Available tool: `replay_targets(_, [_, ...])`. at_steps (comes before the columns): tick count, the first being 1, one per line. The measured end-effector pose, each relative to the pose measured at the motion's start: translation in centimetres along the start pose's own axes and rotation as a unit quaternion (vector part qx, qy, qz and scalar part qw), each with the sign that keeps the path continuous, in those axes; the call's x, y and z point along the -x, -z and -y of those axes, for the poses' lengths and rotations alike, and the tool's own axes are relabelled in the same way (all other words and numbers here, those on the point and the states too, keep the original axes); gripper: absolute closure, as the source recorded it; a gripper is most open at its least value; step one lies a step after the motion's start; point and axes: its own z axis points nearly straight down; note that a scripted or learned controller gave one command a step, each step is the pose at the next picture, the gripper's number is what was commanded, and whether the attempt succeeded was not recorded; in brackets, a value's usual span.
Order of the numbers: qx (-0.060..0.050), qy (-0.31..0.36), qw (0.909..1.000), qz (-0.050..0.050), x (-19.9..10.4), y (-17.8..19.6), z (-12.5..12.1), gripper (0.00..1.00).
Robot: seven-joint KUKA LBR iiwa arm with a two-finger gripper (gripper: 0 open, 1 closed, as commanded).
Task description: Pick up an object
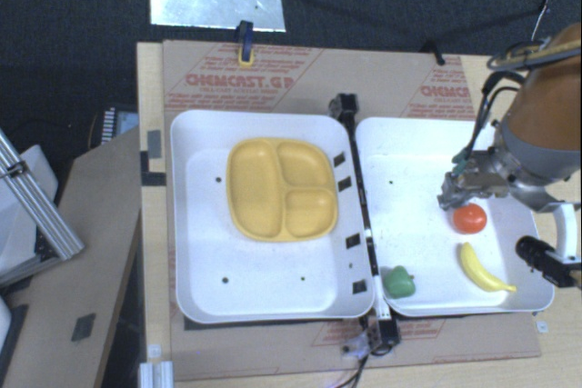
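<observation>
The right bin (409, 186) holds a red tomato (470, 218) at its right side, a yellow banana (481, 269) in front of it, and a green pepper (398, 283) in the front left corner. My gripper (457, 193) hangs low over the right bin, just behind and slightly left of the tomato, its tip touching or nearly touching the tomato's top edge. The grey arm with its orange band (550, 104) comes in from the right above it. Nothing shows between the fingers.
A yellow three-compartment plate (280, 188) lies in the middle of the left bin (205, 286). A black divider with clips (355, 195) runs between the bins. Cables hang beside the arm at the right.
</observation>
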Motion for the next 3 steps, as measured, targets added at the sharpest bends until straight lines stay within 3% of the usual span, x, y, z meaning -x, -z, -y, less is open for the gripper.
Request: replay_targets(3, [0.000,0.000,1.0000,0.000,-16.5,-1.6,-0.6,1.00])
